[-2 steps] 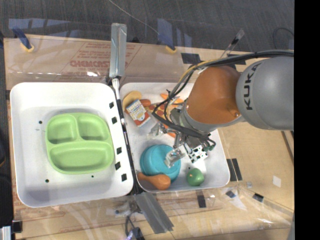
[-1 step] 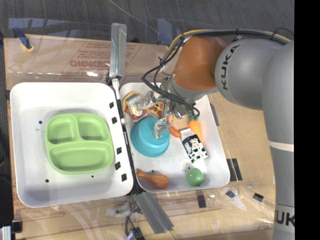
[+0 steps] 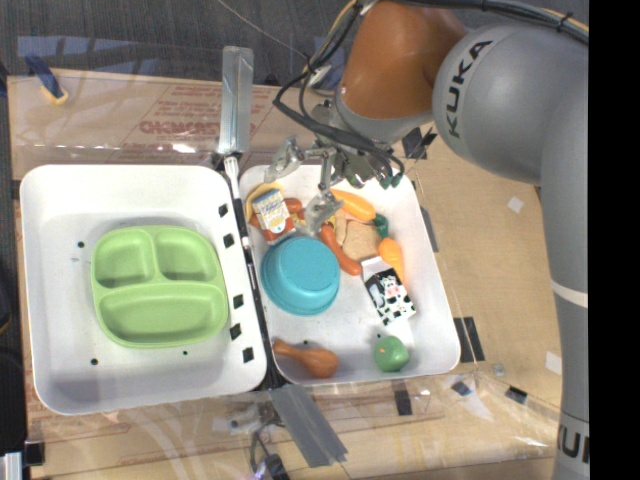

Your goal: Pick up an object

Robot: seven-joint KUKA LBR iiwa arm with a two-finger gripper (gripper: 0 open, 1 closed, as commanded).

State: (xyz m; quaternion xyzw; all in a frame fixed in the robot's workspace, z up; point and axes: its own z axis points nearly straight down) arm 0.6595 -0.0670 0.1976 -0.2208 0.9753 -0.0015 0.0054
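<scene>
Left bin (image 3: 40,268) just has a green divided plate (image 3: 158,285). Right bin (image 3: 440,338) is packed: blue bowl (image 3: 300,275), drumstick (image 3: 305,357), green pepper (image 3: 391,352), cow-print carton (image 3: 389,297). Gripper (image 3: 322,204) hangs over the far pile of toy food (image 3: 350,230), half hiding it, and whether it's clenched or released I can't tell. Brown cardboard bench (image 3: 490,228) underneath.

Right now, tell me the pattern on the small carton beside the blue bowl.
White with black cow-like patches: the carton, in the camera view.

Two white bins (image 3: 60,198), one green plate (image 3: 158,285), one blue bowl (image 3: 300,276).
</scene>
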